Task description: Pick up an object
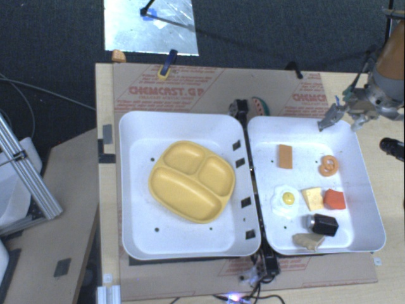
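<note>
- Across the bench, a brown printed cardboard sheet (209,87) is lying under two shallow white bins set side by side and touching along a row of black clips.
- Left bin (136,138): it is holding a yellow divided tray (192,181), lying slightly turned, with three compartments showing.
- Right bin (364,189): it is holding an orange block (285,156), a small pretzel-like ring (328,164), a fried-egg toy (286,199), a pale yellow wedge (312,198) touching a red-orange piece (334,199), a black box (323,224), and a tan lump (308,240) near the front wall.
- Gripper (345,114): it is hovering over the far right corner of the right bin, fingers spread apart with nothing between them, well apart from every object.
- Surroundings: dark carpet is lying behind the bench; a shiny square plate (150,18) is resting on it, and a metal frame (22,170) is standing at the left edge.
</note>
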Available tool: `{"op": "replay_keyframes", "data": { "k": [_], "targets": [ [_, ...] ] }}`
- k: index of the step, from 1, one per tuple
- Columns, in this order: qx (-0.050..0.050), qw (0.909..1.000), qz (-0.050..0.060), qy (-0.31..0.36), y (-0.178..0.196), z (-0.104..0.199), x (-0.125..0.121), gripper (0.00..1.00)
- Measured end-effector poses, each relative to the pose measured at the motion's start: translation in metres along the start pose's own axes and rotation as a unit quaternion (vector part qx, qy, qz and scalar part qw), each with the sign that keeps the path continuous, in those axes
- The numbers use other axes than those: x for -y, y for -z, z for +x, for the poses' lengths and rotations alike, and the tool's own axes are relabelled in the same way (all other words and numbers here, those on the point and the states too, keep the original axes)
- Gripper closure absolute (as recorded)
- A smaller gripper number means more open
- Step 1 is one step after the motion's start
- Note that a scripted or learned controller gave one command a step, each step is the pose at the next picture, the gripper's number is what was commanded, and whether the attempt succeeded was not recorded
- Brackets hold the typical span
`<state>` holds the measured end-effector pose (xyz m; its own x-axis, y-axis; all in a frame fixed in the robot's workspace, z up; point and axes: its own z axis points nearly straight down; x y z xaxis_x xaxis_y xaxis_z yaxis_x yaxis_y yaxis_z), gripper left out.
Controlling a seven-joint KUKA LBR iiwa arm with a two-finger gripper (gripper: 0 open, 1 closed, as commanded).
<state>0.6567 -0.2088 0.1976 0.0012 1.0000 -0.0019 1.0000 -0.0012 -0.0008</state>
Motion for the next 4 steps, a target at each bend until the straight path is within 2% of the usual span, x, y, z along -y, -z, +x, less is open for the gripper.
{"op": "replay_keyframes", "data": {
  "k": [1,2,3,4],
  "targets": [
    [-0.002,1.0,0.005,-0.002,-0.039,0.001,0.138,0.0],
    [-0.001,1.0,-0.002,0.004,-0.078,0.004,0.077,0.0],
    [0.0,1.0,-0.003,0.003,-0.065,0.003,0.077,1.0],
    [0.004,0.9998,-0.017,0.0,-0.104,0.0,0.161,1.0]
  ]
}}
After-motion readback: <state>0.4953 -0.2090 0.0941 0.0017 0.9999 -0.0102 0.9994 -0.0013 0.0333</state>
